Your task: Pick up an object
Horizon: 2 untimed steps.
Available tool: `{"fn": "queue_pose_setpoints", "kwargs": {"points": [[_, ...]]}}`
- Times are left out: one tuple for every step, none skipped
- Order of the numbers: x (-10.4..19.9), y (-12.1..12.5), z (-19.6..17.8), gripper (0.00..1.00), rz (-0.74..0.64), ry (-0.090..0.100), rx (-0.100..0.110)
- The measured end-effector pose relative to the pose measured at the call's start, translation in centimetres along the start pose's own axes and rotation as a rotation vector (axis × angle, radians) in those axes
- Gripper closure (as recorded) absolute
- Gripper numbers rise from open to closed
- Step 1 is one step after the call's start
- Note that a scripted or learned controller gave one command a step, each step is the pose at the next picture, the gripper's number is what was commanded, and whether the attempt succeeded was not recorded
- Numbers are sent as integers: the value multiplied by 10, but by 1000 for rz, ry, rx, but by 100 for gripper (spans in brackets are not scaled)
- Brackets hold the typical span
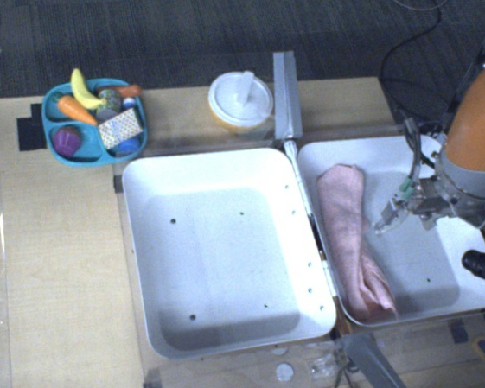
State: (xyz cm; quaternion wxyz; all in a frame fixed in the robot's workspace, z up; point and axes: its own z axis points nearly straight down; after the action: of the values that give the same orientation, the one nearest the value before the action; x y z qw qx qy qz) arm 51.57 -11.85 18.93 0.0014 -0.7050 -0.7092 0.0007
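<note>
A pink folded cloth (352, 237) lies lengthwise along the left side of the right bin (436, 293). My gripper (401, 210) hangs over the middle of that bin, just right of the cloth and apart from it. Nothing shows between its fingers. The grey arm with its orange band (482, 122) comes in from the right and hides the bin's right wall.
The left bin (223, 252) sits beside the right one, with a metal divider rail (285, 97) behind their joint. A blue tray of toy food (95, 119) and a white lidded cup (240, 100) stand on the bench at the back.
</note>
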Motion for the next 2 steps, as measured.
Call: {"fn": "queue_pose_setpoints", "kwargs": {"points": [[16, 70, 94, 0, -155, -2, -12], [5, 157, 99, 0, -198, -1, -8]]}}
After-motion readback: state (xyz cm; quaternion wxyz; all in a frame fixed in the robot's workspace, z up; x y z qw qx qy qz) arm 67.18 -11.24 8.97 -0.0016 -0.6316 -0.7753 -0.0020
